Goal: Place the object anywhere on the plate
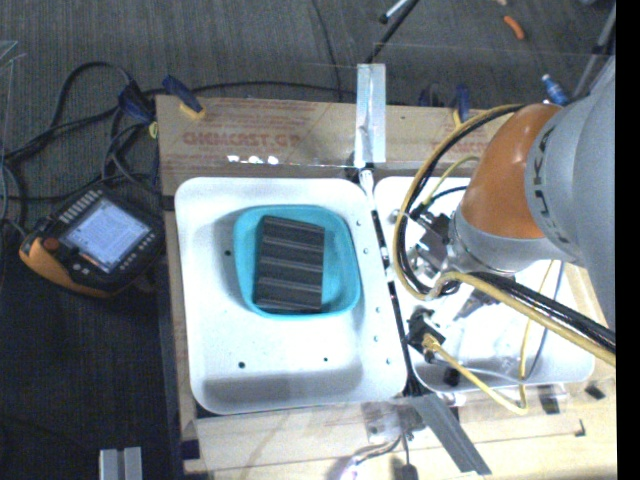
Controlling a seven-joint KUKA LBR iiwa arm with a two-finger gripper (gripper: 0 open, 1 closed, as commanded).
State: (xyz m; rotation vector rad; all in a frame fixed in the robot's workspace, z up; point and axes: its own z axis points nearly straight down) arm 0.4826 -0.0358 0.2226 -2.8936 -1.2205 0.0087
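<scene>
A dark grey ribbed block (290, 262) lies on the light blue plate (343, 268) in the left white bin (270, 368). It rests roughly in the plate's middle, tilted slightly. The arm, grey with an orange band (510, 183), hangs over the right bin (500, 353). Its wrist and cables hide the gripper.
A metal post (370, 118) stands at the back between the two bins. A hand-held control pendant (95, 240) lies on the floor to the left with black cables. Yellow and black cables (470, 288) loop around the wrist over the right bin.
</scene>
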